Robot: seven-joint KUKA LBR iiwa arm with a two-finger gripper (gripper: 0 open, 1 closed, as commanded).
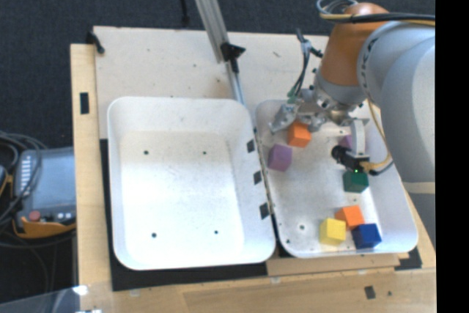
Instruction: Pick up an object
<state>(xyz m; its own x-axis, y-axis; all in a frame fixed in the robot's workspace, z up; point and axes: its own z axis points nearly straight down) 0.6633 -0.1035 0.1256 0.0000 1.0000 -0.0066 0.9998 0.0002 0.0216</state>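
My gripper [297,118] hangs over the far left part of the right bin [308,249], with the arm reaching in from the right. An orange cube [298,135] sits directly under its tip, touching or nearly touching it; I cannot tell whether it is gripped. A purple cube [279,157] lies just left and nearer, close to the bin's left wall. A green cube [355,182] rests by the right side. Near the front edge sit a yellow cube [333,231], a small orange cube [352,215] and a blue cube [366,235].
The left bin [117,157] stands beside the right one, with a narrow gap between their rims. A slanted metal post [212,18] rises behind the bins. Black cables [344,155] hang from the wrist over the right bin.
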